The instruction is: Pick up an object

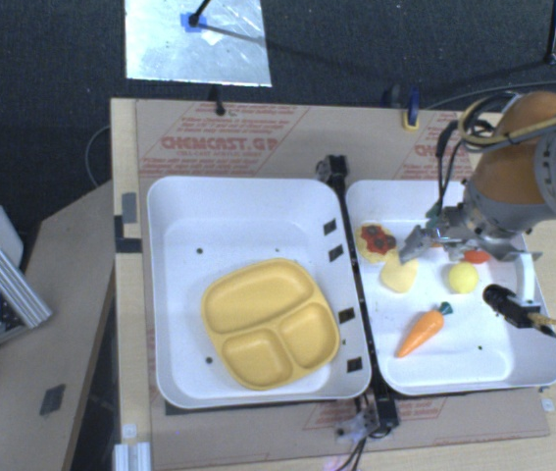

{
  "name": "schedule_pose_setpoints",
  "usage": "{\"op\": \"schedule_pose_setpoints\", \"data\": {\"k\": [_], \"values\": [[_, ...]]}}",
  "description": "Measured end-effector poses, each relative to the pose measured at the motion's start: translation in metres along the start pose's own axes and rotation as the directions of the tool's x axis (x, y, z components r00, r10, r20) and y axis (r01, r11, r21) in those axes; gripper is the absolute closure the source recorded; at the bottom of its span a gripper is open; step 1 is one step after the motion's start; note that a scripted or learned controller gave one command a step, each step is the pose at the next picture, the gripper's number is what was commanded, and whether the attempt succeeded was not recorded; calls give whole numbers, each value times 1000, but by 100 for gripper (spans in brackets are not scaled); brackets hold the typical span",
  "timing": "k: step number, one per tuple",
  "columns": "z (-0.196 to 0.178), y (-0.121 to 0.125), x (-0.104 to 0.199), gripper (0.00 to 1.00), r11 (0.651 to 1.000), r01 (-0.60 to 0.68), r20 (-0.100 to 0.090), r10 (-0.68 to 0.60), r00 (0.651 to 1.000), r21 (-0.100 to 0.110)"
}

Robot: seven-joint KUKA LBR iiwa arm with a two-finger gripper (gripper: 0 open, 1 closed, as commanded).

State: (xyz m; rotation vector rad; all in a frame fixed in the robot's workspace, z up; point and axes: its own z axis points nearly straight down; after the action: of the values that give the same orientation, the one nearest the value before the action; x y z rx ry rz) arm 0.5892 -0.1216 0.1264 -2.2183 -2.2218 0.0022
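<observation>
The right bin (528,361) holds several toy foods. An orange carrot (424,331) lies near the front, and a yellow lemon (463,279) sits behind it. A pale yellow piece (399,275) rests next to a round piece with red and green topping (377,239). A small red item (476,256) shows partly under the arm's wrist. My gripper (432,239) hangs low over the back of the right bin, between the topped piece and the red item. Nothing can be seen held in it.
The left bin (189,224) holds a yellow divided plate (270,320). A black divider (348,263) with clips runs between the bins. The arm's grey body and orange band (513,165) cover the right bin's back right corner. A black cable part (506,304) juts over the right side.
</observation>
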Motion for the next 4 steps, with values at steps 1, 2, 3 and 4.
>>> {"op": "schedule_pose_setpoints", "data": {"k": [1,2,3,4], "values": [[42,1,0,0,1000,-1,1,1,1000,-6],[29,3,0,100,1000,0,2,0,1000,-12],[-15,8,0,100,1000,2,2,-2,1000,-8],[-77,18,0,100,1000,4,2,-4,1000,-11]]}}
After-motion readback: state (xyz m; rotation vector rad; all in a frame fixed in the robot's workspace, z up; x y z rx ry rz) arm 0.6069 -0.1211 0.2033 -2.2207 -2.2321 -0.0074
